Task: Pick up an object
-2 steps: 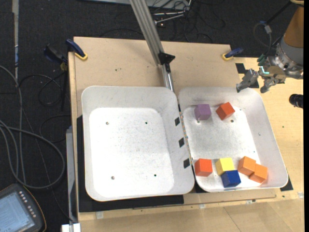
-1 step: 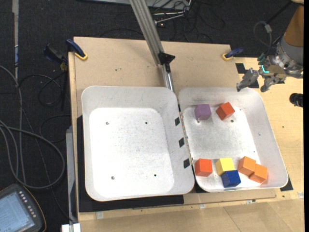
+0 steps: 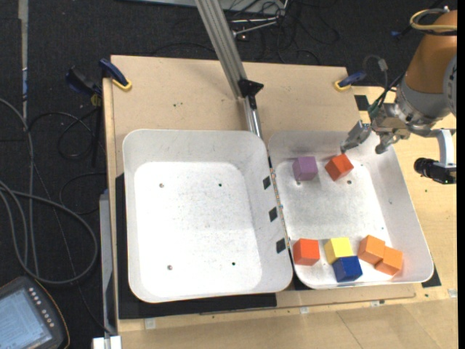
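The right bin (image 3: 396, 187) holds several small blocks. A purple cube (image 3: 305, 169) and an orange-red cube (image 3: 338, 167) sit near its far side. Along its near edge lie an orange-red cube (image 3: 306, 251), a yellow cube (image 3: 338, 249), a blue cube (image 3: 347, 268) and two orange blocks (image 3: 381, 254). My gripper (image 3: 368, 139) hangs over the bin's far right corner, just up and right of the far orange-red cube. Its fingers stand open with nothing between them.
The left bin (image 3: 145, 195) lies beside the right one on the wooden bench. A slanted metal pole (image 3: 221, 38) runs down to the bins' shared far edge. Blue-and-yellow clamps (image 3: 115, 73) grip the bench's far corners.
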`<state>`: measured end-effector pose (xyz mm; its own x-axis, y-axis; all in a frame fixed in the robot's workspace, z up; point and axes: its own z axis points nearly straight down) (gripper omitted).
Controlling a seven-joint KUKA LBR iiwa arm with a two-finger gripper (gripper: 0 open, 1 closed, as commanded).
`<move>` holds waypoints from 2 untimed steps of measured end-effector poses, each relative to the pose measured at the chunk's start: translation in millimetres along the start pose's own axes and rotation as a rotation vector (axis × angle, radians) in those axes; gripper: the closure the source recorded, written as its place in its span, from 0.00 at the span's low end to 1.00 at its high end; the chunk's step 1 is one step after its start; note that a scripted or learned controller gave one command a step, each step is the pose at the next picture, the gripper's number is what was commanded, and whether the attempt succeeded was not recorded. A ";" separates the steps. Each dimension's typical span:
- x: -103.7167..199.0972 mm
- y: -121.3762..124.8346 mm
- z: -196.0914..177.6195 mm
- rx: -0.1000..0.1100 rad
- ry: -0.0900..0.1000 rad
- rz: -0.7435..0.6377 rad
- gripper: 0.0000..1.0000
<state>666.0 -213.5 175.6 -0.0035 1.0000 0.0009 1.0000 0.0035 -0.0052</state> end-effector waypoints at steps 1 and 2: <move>-10.0 0.2 49.7 -0.008 -0.001 0.005 0.00; -10.4 5.6 56.5 -0.023 -0.006 0.000 0.00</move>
<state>671.3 -223.8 119.1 -0.0035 1.0000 -0.0054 0.9998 0.0036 0.0177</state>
